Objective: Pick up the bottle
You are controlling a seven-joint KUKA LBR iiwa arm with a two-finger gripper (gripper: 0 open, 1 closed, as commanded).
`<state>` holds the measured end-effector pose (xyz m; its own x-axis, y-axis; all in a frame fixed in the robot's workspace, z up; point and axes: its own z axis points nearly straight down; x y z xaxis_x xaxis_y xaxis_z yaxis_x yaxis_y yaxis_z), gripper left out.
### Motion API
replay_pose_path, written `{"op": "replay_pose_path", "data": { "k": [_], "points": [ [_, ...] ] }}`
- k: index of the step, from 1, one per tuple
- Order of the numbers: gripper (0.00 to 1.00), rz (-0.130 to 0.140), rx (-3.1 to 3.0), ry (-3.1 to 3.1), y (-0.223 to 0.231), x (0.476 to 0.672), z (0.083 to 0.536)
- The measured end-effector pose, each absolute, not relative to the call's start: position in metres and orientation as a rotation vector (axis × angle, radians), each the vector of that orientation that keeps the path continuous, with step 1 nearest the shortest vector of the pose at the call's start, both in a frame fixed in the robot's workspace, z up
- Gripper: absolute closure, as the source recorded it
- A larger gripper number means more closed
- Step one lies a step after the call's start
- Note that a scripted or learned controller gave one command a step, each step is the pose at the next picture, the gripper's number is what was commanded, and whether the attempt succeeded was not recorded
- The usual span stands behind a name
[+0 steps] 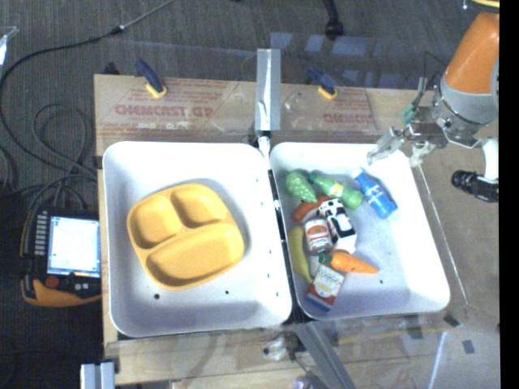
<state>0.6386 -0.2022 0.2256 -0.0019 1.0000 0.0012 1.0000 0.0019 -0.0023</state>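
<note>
Above right bin's far rim, gripper hovers, fingers spread, nothing held. We should descend onto blue bottle, straddle its body, avoid green toy beside.

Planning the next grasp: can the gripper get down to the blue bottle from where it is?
Probably yes. The gripper hangs over the right bin's upper right rim, and the blue bottle lies just below, its right side uncrowded.

Dark carpet floor, chair base, loose cable.
</note>
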Motion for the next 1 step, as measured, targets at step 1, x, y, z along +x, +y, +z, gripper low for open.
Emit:
{"op": "replay_pose_path", "data": {
  "k": [1],
  "points": [
    [0.00,0.003,-2.222,-2.222,-0.1822,0.6335,0.1031]
  ]
}}
